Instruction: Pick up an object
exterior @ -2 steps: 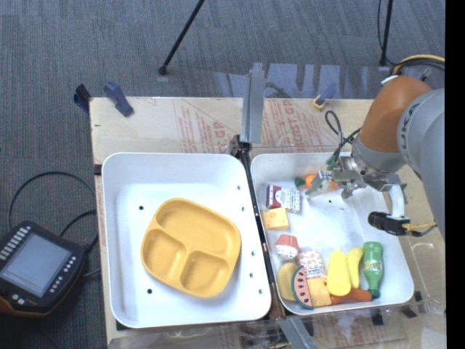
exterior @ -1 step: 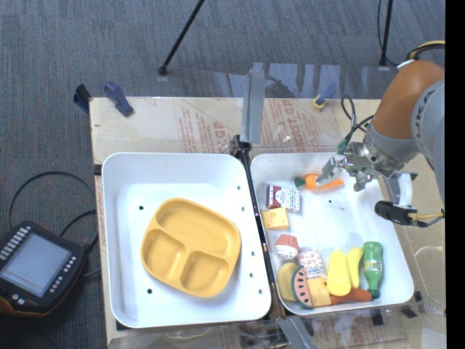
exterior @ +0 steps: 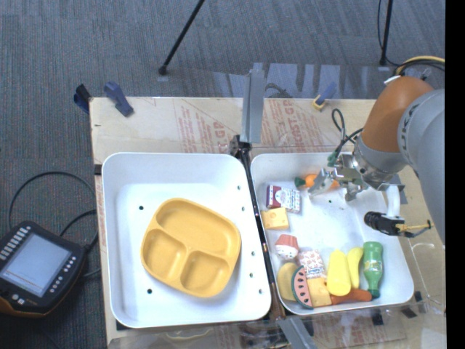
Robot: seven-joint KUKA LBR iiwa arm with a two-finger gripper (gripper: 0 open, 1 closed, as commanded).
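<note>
1. The left bin [exterior: 116, 195] has open white floor all around the yellow divided plate [exterior: 191, 247], widest along its far edge.
2. In the right bin [exterior: 404, 267], bare floor lies mid-right, between the gripper [exterior: 336, 182] and the green bottle [exterior: 372, 266].
3. Its near edge is packed: bottle, yellow pieces [exterior: 343, 273], watermelon slice [exterior: 318, 293] and small carton [exterior: 311, 262], touching or just beside each other.
4. The dark packet [exterior: 282, 197] and cheese square [exterior: 275, 219] crowd the left wall.

Both bins [exterior: 116, 195] appear as smooth white plastic with a slight sheen. The divided yellow tray [exterior: 190, 247] looks like matt plastic. The bench top [exterior: 189, 126] appears as bare wood (printed red lettering).
</note>
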